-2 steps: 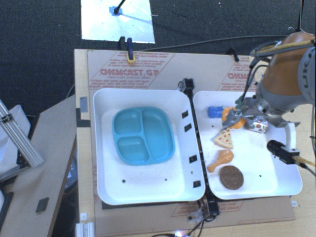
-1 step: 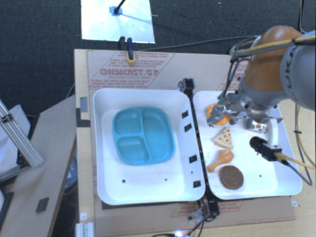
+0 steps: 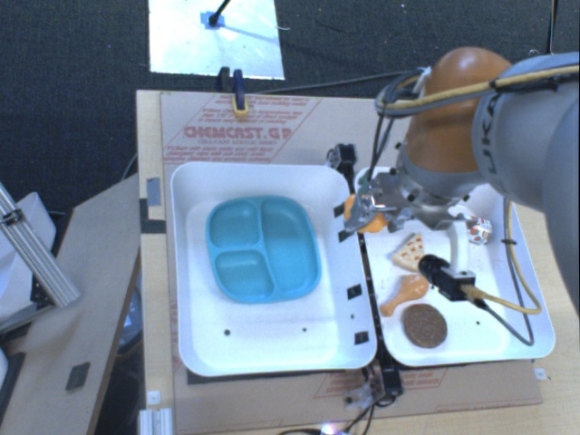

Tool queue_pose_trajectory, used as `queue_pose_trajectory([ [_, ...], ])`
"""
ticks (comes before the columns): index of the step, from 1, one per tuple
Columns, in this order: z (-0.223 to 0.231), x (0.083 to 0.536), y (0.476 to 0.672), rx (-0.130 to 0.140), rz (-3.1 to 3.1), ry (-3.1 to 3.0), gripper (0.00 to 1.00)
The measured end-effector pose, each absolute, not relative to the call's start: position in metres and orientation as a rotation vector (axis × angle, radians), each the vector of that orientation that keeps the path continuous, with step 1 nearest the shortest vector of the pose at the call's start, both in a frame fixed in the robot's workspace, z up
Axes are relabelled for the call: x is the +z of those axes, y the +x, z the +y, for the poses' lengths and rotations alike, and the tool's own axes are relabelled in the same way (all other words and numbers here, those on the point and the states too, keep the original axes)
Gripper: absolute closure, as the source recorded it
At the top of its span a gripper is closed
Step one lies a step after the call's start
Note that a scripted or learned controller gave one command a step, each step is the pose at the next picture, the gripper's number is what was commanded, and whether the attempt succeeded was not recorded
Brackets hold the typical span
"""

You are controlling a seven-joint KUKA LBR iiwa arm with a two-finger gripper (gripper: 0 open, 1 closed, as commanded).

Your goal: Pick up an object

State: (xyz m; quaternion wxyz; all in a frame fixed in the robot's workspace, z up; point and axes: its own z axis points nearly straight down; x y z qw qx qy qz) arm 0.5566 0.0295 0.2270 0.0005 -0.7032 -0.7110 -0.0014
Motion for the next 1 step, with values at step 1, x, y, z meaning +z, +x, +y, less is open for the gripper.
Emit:
queue_pose_trajectory([
  [1,0.081,0.2177,0.5541,-0.002,-2.231,-2.21,1.0],
])
